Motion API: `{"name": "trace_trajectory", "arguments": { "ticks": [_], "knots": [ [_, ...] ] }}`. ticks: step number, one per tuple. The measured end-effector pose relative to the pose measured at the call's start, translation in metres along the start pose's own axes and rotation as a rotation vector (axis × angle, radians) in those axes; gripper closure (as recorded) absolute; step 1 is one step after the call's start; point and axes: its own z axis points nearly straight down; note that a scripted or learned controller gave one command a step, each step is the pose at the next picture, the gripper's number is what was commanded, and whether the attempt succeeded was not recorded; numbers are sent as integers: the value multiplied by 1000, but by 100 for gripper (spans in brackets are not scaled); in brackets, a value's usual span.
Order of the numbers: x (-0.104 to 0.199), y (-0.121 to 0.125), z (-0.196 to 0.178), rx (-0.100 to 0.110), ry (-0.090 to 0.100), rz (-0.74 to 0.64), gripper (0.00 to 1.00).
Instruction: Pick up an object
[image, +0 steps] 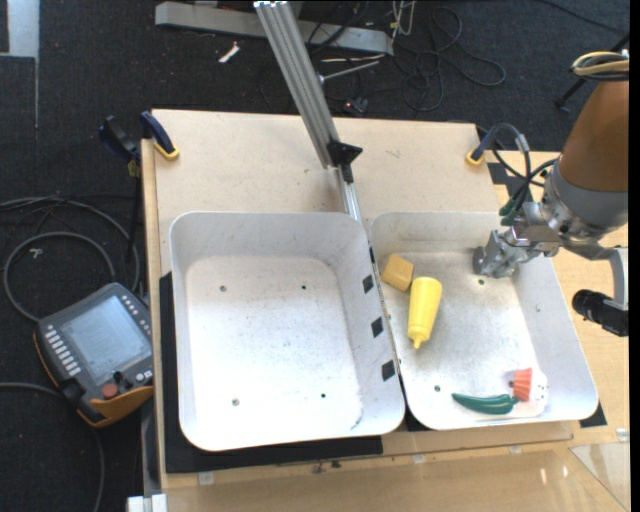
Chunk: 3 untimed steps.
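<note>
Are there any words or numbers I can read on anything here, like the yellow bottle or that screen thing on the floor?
None can be read.
Yellow bottle: no label showing.
Handheld screen: display and buttons too small and blurred.
Small orange-and-white item: too small to tell.

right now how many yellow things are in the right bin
2. A yellow plastic mustard bottle lies near the middle of the right white bin, and a small yellow block sits just up-left of it, near the divider. None seem hidden.

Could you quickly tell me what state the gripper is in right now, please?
Gripper: low over the right bin, nothing visibly held.
</note>
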Motion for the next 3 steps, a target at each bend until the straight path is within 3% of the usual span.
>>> {"name": "trace_trajectory", "arguments": {
  "ticks": [2, 3],
  "knots": [
    [104, 40, -3, -2, 0, -1, 100],
    [150, 62, 18, 0, 0, 0, 100]
  ]
}}
